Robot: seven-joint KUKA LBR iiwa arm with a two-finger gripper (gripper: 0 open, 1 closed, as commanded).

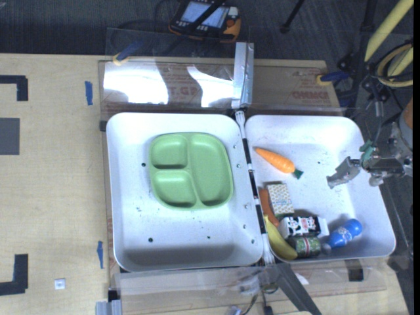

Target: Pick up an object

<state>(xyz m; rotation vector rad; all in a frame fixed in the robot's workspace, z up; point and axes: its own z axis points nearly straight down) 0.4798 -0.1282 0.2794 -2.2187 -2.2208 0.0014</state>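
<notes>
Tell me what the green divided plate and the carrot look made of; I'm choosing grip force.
The green divided plate looks like moulded plastic, matte: uniform pale colour, soft rounded compartment walls, no sharp glare. The carrot is probably a plastic toy: even bright orange, smooth surface, small green stub. Neither material is certain from this view.

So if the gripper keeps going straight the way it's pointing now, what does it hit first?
The gripper points left over the right bin. Nothing lies directly ahead before the carrot, probably first, though height is unclear.
</notes>
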